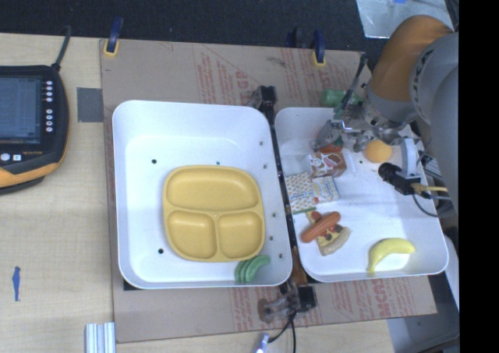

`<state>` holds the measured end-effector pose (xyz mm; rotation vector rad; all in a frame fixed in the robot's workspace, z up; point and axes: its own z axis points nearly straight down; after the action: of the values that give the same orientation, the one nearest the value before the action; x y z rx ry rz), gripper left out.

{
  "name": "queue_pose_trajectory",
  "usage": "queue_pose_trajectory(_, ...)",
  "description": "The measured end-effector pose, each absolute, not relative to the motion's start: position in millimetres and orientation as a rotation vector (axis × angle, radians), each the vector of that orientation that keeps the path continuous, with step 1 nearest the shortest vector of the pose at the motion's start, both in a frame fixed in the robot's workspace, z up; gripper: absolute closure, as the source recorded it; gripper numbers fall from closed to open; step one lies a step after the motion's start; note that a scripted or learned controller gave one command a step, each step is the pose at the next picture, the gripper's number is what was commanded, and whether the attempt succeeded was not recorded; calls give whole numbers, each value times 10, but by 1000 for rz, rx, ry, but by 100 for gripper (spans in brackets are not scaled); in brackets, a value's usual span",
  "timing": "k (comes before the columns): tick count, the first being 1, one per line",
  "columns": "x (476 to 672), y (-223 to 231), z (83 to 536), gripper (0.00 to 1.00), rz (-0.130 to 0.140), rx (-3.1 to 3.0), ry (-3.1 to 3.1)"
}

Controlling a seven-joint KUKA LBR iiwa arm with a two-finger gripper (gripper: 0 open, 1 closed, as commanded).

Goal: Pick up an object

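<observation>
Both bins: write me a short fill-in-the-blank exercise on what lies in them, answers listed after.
1. The yellow divided tray lies in the ____ bin.
2. The green pea pod sits by the tray's ____ right corner.
3. The banana lies in the right bin near its ____ edge.
4. The tray is split into ____ compartments.

Missing words: left; lower; bottom; three

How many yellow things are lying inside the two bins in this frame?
2: a yellow divided tray in the left bin, and a banana at the right bin's near edge. The arm may hide others.
</observation>
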<state>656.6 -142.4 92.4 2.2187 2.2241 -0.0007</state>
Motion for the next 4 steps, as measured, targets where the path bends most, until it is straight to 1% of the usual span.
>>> queue_pose_trajectory(2,6561,-1122,918,0,-4,2220,2229)
queue_pose_trajectory(3,6565,-1439,924,0,-1,2220,2224)
queue_pose_trajectory(4,6562,-1179,918,0,-4,2219,2228)
